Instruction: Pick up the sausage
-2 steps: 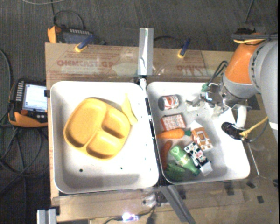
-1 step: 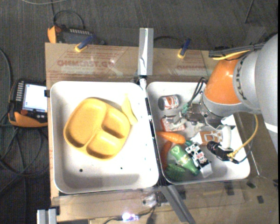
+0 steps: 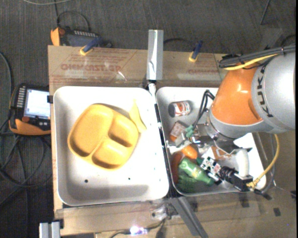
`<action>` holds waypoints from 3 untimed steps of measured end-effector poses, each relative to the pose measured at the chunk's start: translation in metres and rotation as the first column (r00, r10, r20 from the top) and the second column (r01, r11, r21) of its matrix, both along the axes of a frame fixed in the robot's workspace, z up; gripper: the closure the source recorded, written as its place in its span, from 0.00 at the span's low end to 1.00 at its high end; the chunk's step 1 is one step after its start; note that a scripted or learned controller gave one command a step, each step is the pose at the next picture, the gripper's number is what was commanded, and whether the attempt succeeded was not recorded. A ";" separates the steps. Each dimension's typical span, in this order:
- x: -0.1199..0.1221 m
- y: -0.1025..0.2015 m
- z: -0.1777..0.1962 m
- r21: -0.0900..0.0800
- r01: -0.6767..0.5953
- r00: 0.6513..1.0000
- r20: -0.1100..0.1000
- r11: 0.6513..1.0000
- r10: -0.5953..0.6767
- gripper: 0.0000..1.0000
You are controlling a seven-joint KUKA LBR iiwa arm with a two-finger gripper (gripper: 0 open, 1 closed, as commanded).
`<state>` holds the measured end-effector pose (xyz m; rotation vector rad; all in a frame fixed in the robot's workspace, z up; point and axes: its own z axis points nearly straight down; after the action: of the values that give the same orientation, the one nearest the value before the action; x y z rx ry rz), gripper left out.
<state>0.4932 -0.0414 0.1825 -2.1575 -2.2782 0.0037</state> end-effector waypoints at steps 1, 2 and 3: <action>-0.010 0.126 0.000 0.000 -0.100 0.995 0.000 0.995 0.100 0.00; -0.009 0.008 0.068 -0.005 0.120 0.993 0.004 0.993 -0.120 0.00; -0.009 0.008 0.068 -0.006 0.120 0.993 0.004 0.993 -0.120 0.00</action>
<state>0.4841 -0.0337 0.2508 -2.2952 -2.1485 0.0063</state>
